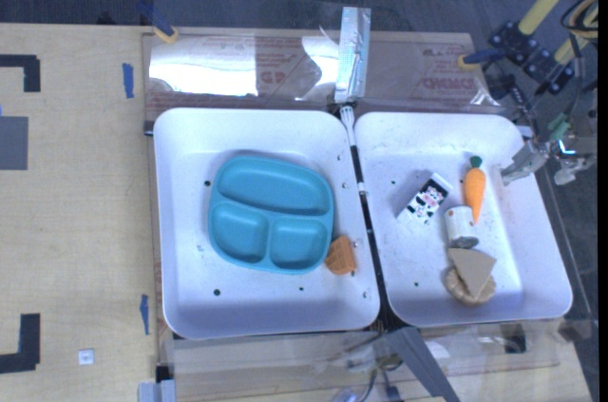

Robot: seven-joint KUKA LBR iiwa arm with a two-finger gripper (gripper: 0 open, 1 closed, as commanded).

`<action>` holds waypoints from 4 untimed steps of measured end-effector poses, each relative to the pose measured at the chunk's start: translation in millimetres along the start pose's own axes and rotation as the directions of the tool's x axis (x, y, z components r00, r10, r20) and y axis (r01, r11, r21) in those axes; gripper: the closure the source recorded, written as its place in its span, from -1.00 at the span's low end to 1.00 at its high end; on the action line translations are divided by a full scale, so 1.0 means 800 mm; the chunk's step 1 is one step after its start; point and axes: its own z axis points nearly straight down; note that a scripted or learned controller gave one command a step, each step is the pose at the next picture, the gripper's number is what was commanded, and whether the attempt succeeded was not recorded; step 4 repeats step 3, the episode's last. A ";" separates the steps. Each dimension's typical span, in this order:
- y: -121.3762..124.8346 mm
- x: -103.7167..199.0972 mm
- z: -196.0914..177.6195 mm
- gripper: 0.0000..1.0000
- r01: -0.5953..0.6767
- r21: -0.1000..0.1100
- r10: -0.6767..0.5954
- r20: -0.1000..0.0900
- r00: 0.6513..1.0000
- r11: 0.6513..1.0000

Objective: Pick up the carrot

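You are watching the gripper (534, 159) hovering at the far right edge of the right bin (418, 300), and the slanted view is not showing its working end clearly enough, so you cannot tell whether it is ready to take anything or already closed; nothing is visibly held in it. Just to its left the carrot (474, 188) is lying free on the bin floor, orange body pointing toward the near rim and green top toward the back wall, close to the gripper but apart from it. Just beyond the carrot's tip a small white cylinder (459, 224) is standing, with a tan wedge-shaped piece (471, 274) lying past that, and a black-and-white toy (427, 198) is sitting farther left. Farther out still, across the divider, the left bin (190, 296) is carrying a blue sectioned plate (271, 212) with a small brown item (341, 256) at its corner. By the look of it the approach step is in hand and the pick has not begun; the next move is likely calling for a short shift left over the carrot's middle, a descent across its narrow width, and care to avoid nudging the white cylinder.
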 end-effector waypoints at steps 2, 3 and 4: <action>0.051 -0.002 0.197 1.00 -0.055 -0.003 0.055 0.000 0.998 0.998; 0.087 0.076 0.127 1.00 -0.295 -0.003 0.295 -0.002 0.956 0.956; 0.087 0.076 0.127 1.00 -0.295 -0.003 0.295 -0.002 0.956 0.956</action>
